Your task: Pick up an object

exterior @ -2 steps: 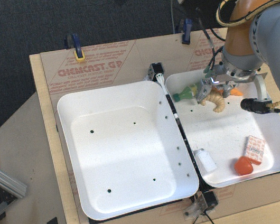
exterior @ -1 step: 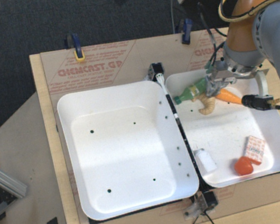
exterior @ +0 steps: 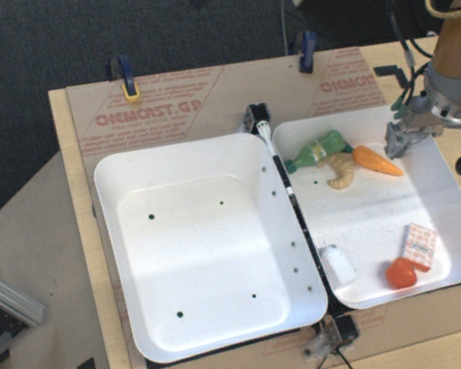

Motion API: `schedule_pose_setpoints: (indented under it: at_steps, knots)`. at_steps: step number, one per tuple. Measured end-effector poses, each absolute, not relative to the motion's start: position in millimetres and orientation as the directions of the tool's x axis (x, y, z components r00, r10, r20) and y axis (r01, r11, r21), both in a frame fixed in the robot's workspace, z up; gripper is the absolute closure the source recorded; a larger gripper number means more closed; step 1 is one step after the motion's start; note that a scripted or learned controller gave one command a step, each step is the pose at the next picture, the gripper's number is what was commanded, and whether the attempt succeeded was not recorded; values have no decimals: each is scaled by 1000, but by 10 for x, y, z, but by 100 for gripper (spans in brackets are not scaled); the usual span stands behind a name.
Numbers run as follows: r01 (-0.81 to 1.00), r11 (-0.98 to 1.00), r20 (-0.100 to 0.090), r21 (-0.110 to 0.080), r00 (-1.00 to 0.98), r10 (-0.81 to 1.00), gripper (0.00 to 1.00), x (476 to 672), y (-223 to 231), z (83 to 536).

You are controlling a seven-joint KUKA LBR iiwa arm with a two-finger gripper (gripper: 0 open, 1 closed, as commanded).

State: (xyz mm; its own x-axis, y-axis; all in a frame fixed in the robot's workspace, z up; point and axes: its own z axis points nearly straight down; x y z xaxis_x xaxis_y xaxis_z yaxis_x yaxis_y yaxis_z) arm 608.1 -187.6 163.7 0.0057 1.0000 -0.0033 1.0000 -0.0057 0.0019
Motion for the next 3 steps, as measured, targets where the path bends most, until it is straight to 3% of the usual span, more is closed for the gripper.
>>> schedule_pose_setpoints:
  at_steps: [2,3]
  knots:
    - [1000,-3,1,-4,3,1000,100,5222,-2123,1199]
    - [1000,4,1,5,-4,1000,100,4860,-1522,2110]
